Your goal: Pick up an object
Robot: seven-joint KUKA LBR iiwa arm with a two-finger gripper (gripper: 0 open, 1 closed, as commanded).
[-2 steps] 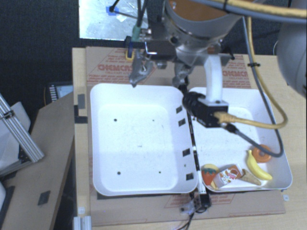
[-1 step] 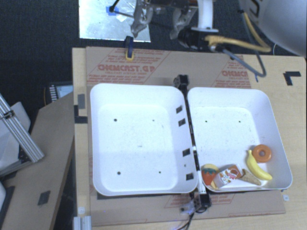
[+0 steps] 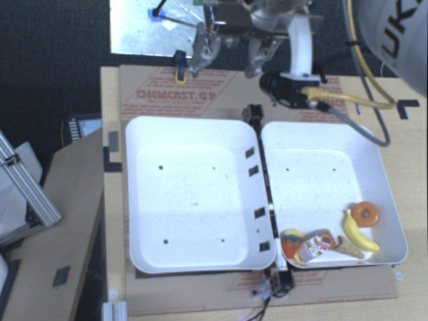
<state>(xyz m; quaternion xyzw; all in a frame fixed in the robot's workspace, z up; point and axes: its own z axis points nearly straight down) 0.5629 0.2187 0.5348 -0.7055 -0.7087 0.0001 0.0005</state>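
My gripper point(image 3: 227, 57) hangs high at the top of the view, above the far edge of the bench, behind both bins. Its two fingers are spread apart with nothing between them. In the right bin point(image 3: 374, 162), several items lie bunched in the near right corner: a yellow banana point(image 3: 359, 233), an orange ring-shaped toy point(image 3: 365, 213), a red and white packet point(image 3: 317, 245), a round orange and red piece point(image 3: 291, 241) and a small tan cone-like piece point(image 3: 349, 249). The gripper is far from all of them.
The left bin point(image 3: 144, 139) is beside the right one, joined by a black clipped seam point(image 3: 261, 179). Both rest on a cardboard sheet point(image 3: 174, 93). A yellow cable point(image 3: 354, 99) and black fitting hang off the arm over the right bin's far edge.
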